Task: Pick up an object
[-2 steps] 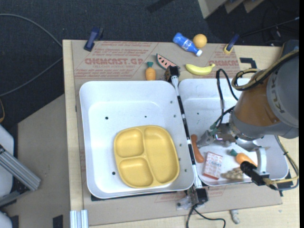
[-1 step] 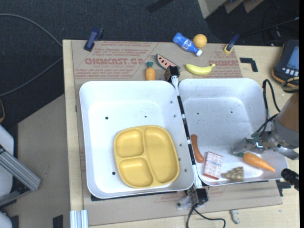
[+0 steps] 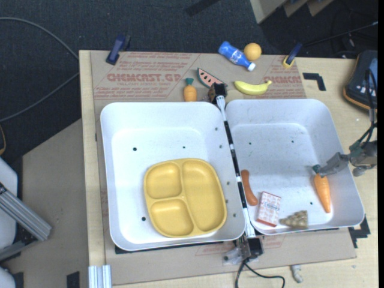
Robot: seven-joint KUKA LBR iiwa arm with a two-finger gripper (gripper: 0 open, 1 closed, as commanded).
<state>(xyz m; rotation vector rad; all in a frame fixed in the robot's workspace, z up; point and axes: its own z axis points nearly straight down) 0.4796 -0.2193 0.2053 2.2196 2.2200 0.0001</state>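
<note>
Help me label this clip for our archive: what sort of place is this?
Probably a robotics lab's pick-and-place test bench: two white bins side by side on a board, toy food such as a carrot and banana, and a gripper reaching in over the right bin.

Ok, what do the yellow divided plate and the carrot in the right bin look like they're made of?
The yellow divided plate looks like molded plastic with a smooth, slightly glossy finish: its color is uniform and the ridges between its three compartments are rounded. The carrot is probably a plastic toy, judging by its even orange surface and faint sheen, though it is too small here to rule out rubber or foam.
</note>
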